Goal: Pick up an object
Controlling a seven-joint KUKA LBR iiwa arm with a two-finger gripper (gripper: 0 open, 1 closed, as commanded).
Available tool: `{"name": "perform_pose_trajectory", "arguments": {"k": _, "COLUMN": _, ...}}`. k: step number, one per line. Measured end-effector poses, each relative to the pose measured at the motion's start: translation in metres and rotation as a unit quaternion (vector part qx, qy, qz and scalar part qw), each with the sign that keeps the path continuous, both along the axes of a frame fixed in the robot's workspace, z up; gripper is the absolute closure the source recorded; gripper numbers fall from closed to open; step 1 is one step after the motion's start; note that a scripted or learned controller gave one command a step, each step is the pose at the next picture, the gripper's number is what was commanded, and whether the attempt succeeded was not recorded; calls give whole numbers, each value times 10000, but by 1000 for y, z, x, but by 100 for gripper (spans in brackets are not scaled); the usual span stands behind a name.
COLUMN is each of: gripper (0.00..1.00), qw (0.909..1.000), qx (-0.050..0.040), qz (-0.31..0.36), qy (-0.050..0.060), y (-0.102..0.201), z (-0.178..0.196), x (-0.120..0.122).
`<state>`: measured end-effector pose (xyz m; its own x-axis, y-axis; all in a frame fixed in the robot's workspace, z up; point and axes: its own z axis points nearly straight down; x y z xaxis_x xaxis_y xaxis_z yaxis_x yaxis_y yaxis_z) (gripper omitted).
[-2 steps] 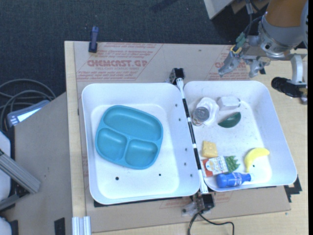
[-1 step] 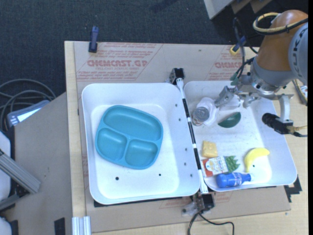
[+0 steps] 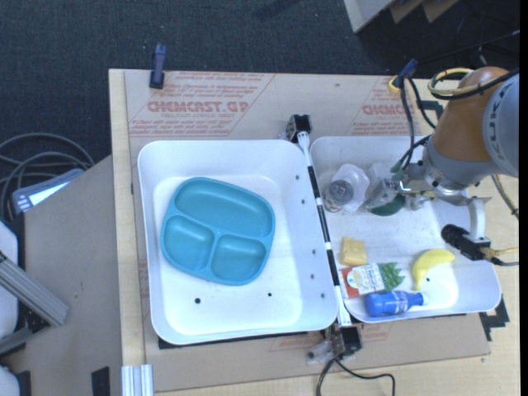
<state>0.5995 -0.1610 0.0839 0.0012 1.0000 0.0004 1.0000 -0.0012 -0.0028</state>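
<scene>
A counter (image 3: 206,97) covered with printed brown cardboard carries two shallow white bins side by side. The left bin (image 3: 157,304) fills the middle of the frame and holds a blue divided plate (image 3: 218,230) with three compartments, lying flat toward that bin's left half. The right bin (image 3: 483,291) sits at the right of the frame, touching the left one along a clipped seam. In its upper left part lies a clear plastic cup (image 3: 342,187) on its side. Just right of the cup is a dark green object (image 3: 384,207), partly hidden by the arm. Lower down, a yellow block (image 3: 354,252) lies near the seam; below it is a red and white packet (image 3: 361,280) with a small green leafy item (image 3: 391,275) beside it. A blue bottle (image 3: 393,303) lies along the bin's lower edge. A banana (image 3: 431,264) rests to the right of these. The tool (image 3: 394,190) is low over the upper part of the right bin, just beside the cup and green object; whether its fingers are spread or closed cannot be told.
</scene>
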Motion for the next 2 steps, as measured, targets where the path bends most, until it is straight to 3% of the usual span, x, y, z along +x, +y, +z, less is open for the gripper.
{"name": "perform_pose_trajectory", "arguments": {"k": 1, "gripper": 100, "qw": 10000, "qx": -5, "qz": 0, "qy": -21, "y": 0, "z": 11, "x": 1}}
{"name": "perform_pose_trajectory", "arguments": {"k": 2, "gripper": 0, "qw": 10000, "qx": -4, "qz": 0, "qy": -18, "y": 0, "z": 11, "x": 1}}
